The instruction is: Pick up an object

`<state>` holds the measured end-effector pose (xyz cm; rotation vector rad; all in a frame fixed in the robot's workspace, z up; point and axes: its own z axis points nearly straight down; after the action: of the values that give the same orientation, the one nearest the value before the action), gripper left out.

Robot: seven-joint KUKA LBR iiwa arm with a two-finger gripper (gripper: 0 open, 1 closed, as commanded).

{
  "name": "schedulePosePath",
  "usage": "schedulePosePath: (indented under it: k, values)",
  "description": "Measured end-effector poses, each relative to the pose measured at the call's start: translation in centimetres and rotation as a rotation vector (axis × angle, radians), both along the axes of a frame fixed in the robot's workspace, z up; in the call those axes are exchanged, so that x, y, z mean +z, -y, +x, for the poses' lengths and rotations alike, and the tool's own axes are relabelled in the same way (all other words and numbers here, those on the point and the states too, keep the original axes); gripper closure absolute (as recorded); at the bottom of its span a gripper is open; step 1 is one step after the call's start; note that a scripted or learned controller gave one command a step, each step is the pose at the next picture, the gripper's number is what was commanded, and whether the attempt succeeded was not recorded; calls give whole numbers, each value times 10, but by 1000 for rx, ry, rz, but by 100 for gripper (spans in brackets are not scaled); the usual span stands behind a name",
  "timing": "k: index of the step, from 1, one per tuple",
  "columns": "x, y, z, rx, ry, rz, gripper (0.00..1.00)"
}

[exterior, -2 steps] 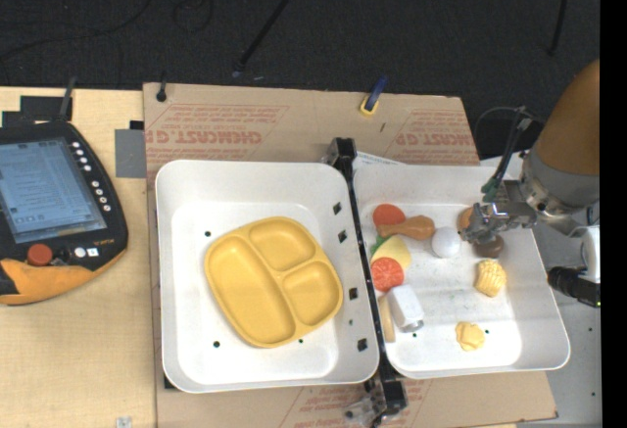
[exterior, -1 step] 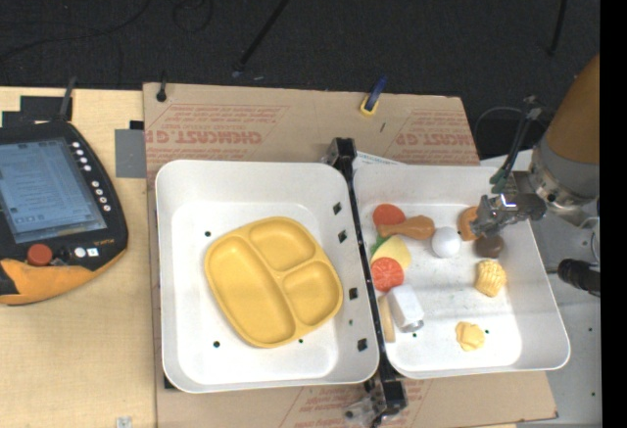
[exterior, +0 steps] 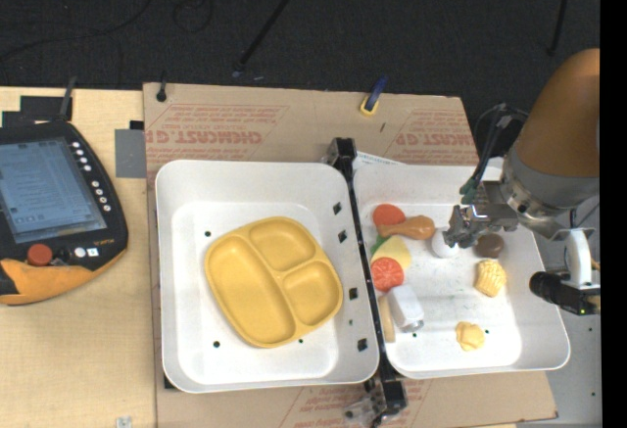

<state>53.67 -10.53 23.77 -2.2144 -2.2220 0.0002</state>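
We saw the two-finger metal gripper [exterior: 460, 230], its state indiscernible, hovering just beside the small round dark-brown toy [exterior: 489, 244], which lay toward the arm.

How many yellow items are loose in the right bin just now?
2. One yellow piece lies at the right side of the right bin, just below the gripper; a smaller yellow piece lies nearer the front edge. The arm may hide others.

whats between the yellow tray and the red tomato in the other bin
In the camera view, the black clips joining the two bins' rims lie between the yellow divided tray and the red tomato; otherwise only white bin floor.
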Motion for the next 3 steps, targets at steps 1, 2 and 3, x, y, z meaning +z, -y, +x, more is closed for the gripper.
schedulePosePath:
  k: [1, 2, 3]
  values:
    - [-2, -42, -17, -1, -1, -1, 100]
    - [-17, -48, -23, -4, -1, -2, 100]
    - [-9, -51, -21, -3, 1, -2, 100]
